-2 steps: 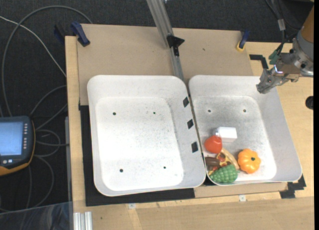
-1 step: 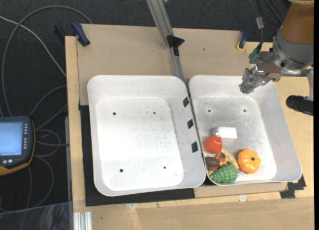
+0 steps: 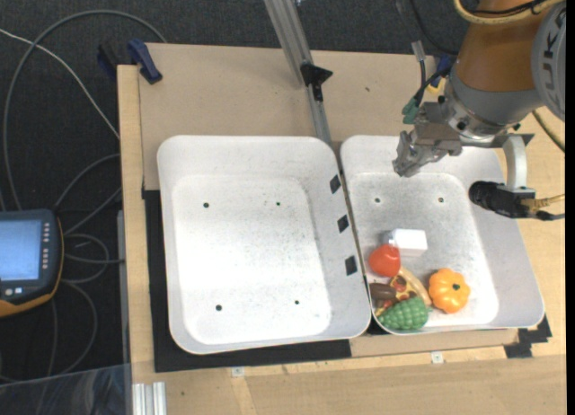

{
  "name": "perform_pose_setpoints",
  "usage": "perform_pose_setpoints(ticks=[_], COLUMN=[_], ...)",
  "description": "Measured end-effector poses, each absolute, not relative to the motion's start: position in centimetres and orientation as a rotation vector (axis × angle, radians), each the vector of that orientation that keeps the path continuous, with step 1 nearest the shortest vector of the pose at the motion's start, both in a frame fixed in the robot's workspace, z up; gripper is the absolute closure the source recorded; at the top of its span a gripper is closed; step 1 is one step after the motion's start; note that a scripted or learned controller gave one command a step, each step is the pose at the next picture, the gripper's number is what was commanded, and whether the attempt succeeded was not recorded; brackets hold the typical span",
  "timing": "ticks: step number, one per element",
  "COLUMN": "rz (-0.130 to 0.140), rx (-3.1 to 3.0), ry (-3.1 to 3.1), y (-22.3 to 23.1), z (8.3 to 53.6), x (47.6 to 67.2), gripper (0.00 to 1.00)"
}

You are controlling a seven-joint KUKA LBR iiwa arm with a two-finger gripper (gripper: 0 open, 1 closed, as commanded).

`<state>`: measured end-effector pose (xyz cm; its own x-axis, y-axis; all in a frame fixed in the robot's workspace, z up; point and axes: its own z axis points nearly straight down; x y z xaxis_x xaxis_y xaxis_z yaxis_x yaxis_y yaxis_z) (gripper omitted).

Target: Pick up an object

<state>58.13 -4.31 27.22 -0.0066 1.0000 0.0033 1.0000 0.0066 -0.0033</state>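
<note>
- Right bin (image 3: 503, 251): shallow white tray, speckled floor; taken as the landmark for all entries below. Its contents are crowded into the near-left corner, against the near rim and the wall shared with the left bin (image 3: 243, 242).
- Green bumpy toy (image 3: 406, 316): nearest item, touching the near rim of the right bin; rounded, no clear long axis.
- Brown and yellow wedge (image 3: 400, 290): just behind the green toy, touching it; long axis runs slantwise from near-left to far-right.
- Orange pumpkin toy (image 3: 448, 289): right of the wedge, near the near rim; round and ribbed, dark stem on top, open floor on its right side.
- Red tomato toy (image 3: 385, 260): behind the wedge, close to the left wall of the right bin; round.
- White block (image 3: 409, 242): touching the tomato on its far-right; boxy, long axis lying left to right.
- Far half of the right bin: bare floor, roomy for approach.
- Gripper (image 3: 406, 163): over the far-left part of the right bin, well apart from all items; nothing between its fingers, and their spread cannot be told.
</note>
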Motion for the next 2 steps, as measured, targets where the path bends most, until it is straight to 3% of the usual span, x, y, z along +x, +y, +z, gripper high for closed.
perform_pose_setpoints(ticks=[1, 2], rz=[0.001, -0.004], rx=[-2.210, -2.212], ry=[-2.226, -2.228], y=[1.1, 7.1], z=[25.3, 25.0], x=[57.7, 58.4], gripper=[1.00, 1.00])
